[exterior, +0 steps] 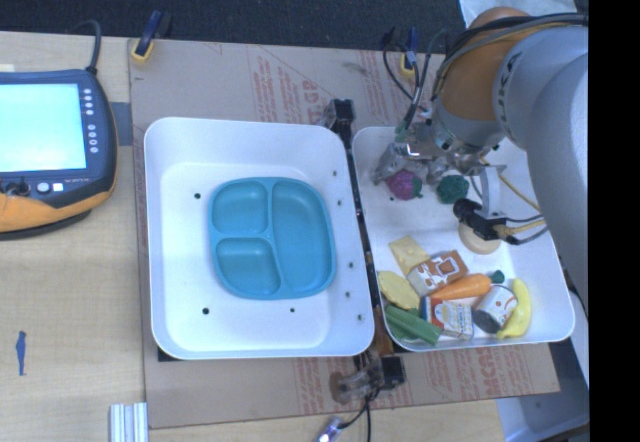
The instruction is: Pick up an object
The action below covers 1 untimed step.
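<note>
My gripper (412, 166) hangs low over the far end of the right bin (556, 322), its fingers spread open. A small purple object (405, 185) lies on the bin floor just under and in front of them, with nothing held between them. A dark green object (452, 187) lies right of it. Toward the bin's near end lie a tan disc (481, 239), a yellow wedge (408, 252), a small carton (438, 273), a carrot (463, 286), a can (493, 309), a banana (520, 308) and a green vegetable (411, 324).
The left bin (170, 230) holds a blue three-compartment plate (270, 235). A tablet-like pendant (45, 145) sits on the bench at far left. The arm's grey and orange wrist (500, 70) looms over the right bin's far right corner, with cables trailing beside it.
</note>
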Each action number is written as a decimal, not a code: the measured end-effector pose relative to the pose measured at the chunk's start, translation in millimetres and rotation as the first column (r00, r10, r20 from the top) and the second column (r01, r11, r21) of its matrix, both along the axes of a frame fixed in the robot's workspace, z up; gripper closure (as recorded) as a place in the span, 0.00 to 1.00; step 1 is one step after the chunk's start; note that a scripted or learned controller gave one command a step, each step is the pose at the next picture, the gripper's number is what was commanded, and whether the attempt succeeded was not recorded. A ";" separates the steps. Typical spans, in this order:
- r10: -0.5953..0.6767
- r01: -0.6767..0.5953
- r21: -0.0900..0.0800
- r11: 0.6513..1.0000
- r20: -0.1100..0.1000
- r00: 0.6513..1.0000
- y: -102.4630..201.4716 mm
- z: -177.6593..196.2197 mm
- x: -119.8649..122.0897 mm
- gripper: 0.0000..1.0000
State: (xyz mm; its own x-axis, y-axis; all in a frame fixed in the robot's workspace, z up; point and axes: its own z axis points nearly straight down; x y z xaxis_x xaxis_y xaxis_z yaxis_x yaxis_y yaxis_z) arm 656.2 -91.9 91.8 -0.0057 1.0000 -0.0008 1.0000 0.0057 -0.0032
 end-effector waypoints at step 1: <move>-0.002 0.002 0.000 1.000 0.002 1.000 -10.1 0.4 0.3 0.00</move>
